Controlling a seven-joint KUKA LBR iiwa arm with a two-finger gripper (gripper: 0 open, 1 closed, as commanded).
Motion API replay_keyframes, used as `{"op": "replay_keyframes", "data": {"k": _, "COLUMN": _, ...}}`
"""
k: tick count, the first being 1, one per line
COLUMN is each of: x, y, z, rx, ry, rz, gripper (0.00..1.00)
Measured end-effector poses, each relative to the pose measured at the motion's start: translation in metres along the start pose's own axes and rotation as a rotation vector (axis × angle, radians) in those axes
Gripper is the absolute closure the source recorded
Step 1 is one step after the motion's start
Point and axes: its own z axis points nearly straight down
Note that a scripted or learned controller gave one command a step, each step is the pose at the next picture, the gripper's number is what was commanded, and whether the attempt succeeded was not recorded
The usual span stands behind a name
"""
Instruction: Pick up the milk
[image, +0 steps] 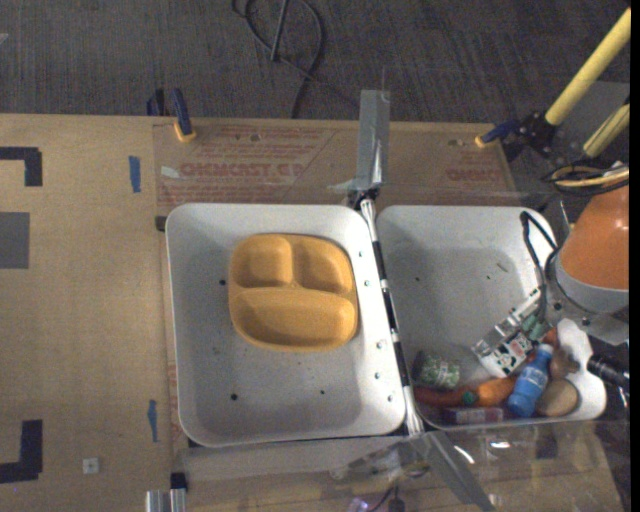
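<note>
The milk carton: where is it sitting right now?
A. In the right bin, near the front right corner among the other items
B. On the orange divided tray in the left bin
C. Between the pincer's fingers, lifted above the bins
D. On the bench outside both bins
A: the milk carton lies in the right bin beside the blue bottle and the carrot, while the orange tray in the left bin carries nothing.

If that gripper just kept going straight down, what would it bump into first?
Probably the milk carton, lying in the right bin just under the gripper. Depth is hard to judge from above, so this is a guess.
</note>
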Motion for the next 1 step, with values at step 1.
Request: {"op": "replay_keyframes", "data": {"k": 1, "x": -0.001, "y": 0.0013, "z": -0.0107, "rx": -0.005, "ry": -0.004, "rz": 0.002, "gripper": 1.0}}
